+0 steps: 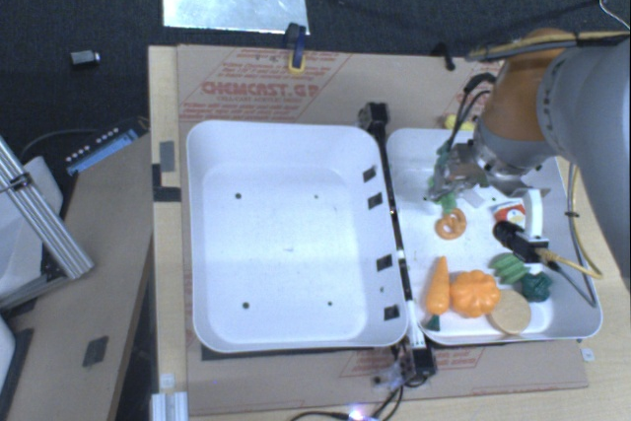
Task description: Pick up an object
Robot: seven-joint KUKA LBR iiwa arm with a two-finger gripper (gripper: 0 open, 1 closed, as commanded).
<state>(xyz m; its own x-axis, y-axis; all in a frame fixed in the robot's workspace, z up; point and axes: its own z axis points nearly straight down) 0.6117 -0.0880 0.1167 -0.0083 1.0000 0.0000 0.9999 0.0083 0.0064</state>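
Observation:
My gripper (pixel 446 195) reaches down into the right bin (pixel 414 148) from the right, its tip just above a small orange ring-shaped toy (pixel 451 225). Lower in the same bin lie an orange carrot (pixel 437 286), an orange pumpkin (pixel 473 294), a tan round disc (pixel 512 315), a green piece (pixel 510 265) and a dark green piece (pixel 536 286). A red and white object (pixel 510 211) sits to the right of the ring. The grey arm (pixel 572 104) with its orange band (pixel 513 104) covers the bin's upper right part.
The left bin (pixel 212 153) sits beside the right one, with black clips (pixel 377 202) along the shared rim. A black cable with a connector (pixel 520 242) crosses the right bin. Cardboard (pixel 266 84) underlies both bins.

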